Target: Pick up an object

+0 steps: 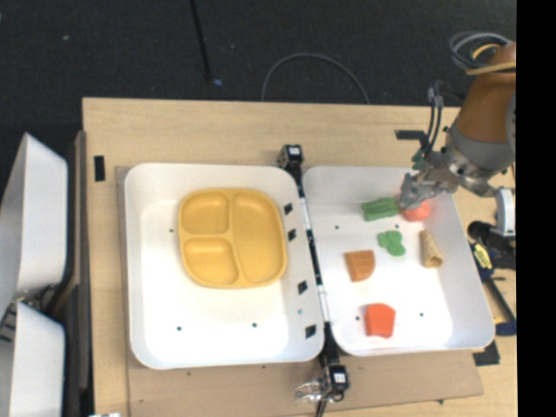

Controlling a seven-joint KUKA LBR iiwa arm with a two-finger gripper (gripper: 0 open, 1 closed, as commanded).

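Hovering low over the right bin (452,328) with pincer (415,200) just above a reddish piece (417,211) beside the green block (380,208), grip unreadable, nothing visibly lifted, pickup remaining undone.

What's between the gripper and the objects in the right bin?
Nothing visible. The gripper is already down in the right bin, at its far right corner, right over a red-pink piece and beside the green block. The small green piece, tan piece and two orange blocks lie apart, nearer the camera.
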